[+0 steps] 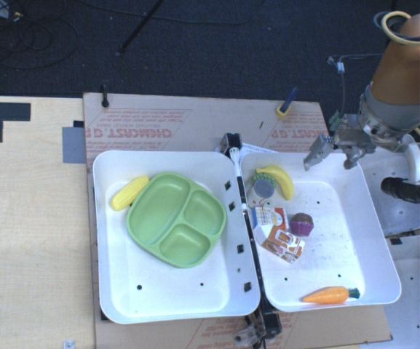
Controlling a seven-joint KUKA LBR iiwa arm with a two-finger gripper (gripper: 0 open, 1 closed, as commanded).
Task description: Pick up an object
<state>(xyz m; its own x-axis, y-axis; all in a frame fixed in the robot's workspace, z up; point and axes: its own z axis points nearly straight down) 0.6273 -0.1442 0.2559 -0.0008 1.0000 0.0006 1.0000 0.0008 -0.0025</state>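
The pincer (335, 153) hangs above the far right corner of the right bin (373, 217), its two grey fingers (316, 153) spread wide with nothing between them. One finger points down toward the bin's far rim, the other sits a little to the right of it. Above them the grey wrist runs up into the orange band of the arm (399, 64), which leans in from the right.

Below and to the left of the pincer, along the far edge of the right bin, a yellow banana (281, 179) lies curved around a small grey cup (263, 188) that touches its inner side. Toward the middle of the bin, near the divide between the two bins, a red-and-white snack packet (276, 235) lies flat, and a purple plum-like toy (301, 224) rests against its right edge. At the near edge, close to the near right corner, an orange carrot (329, 294) with a green tip lies on its side, well apart from the rest.

The left bin (115, 267) holds a green divided plate (176, 218) across its middle, tilted slightly, with three compartments. A yellow corn cob (129, 193) lies at the plate's far left rim, touching it, near the bin's far left corner.

Both bins stand side by side on a cardboard sheet (159, 122) on the bench.
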